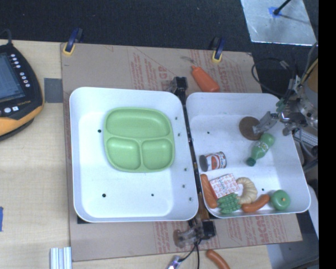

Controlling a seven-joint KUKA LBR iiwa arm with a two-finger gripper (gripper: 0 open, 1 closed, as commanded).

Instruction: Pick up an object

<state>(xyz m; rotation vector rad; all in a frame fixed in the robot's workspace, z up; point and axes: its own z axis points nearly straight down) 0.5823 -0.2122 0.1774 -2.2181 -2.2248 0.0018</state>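
Note:
My gripper [275, 122] reaches in from the right, low over the upper right corner of the right bin [229, 108]. It sits just right of a brown round disc [247, 128] and just above a small green bottle [260, 148] that lies tilted. Further left lies a small can [213, 161] on its side. Along the bin's front are a red sausage [208, 190], a patterned packet [223, 184], a pale ring-shaped bread [248, 188], an orange carrot [255, 204] and a green apple [280, 199]. Nothing is visibly held.
The left bin [89, 167] holds a green divided plate [139, 139]. An orange toy [204, 79] lies on the cardboard behind the bins and another one [218, 258] in front. A teach pendant [11, 97] rests at the far left.

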